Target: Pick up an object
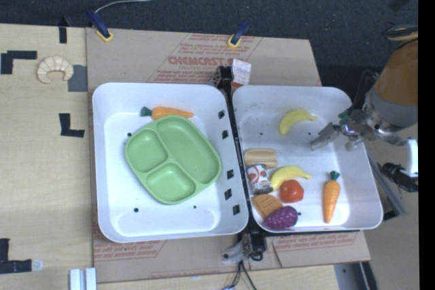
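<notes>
camera view: fingers (328, 135) above right bin (360, 214), bare

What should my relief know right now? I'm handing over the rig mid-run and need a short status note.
Gripper: over the right bin, near its right side, nothing seen between its fingers; whether open or shut can't be told.
Right bin: upper banana, lower banana, tomato, carrot, grapes, bread roll, and small packets along the left wall.
Left bin: green tray and a second carrot behind it.
Done: nothing lifted yet.
Left: choose an object, grasp and lift it. The upper banana lies closest to the gripper.
</notes>
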`<action>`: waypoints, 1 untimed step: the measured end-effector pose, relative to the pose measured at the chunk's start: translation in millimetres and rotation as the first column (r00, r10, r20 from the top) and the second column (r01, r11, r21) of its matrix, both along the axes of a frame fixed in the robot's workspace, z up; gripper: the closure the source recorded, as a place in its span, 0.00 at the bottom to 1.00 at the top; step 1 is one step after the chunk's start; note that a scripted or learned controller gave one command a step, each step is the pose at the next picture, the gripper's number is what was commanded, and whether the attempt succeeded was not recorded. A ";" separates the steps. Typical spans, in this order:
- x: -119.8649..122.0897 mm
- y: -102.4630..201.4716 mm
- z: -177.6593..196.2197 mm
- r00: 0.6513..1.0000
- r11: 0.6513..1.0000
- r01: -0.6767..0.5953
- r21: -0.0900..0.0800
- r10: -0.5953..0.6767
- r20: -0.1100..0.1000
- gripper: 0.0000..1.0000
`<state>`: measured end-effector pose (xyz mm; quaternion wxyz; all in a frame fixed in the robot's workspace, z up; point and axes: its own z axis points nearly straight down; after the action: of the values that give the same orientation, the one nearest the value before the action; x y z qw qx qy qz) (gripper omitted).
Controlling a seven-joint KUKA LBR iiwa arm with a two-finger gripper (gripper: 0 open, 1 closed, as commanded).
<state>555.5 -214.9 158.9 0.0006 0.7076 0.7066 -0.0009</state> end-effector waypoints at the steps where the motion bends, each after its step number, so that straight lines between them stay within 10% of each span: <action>1: 70.4 55.1 -71.9 1.000 1.000 -0.004 0.001 0.004 0.007 0.00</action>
<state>626.0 -159.7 87.0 0.0025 0.7060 0.7082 0.0019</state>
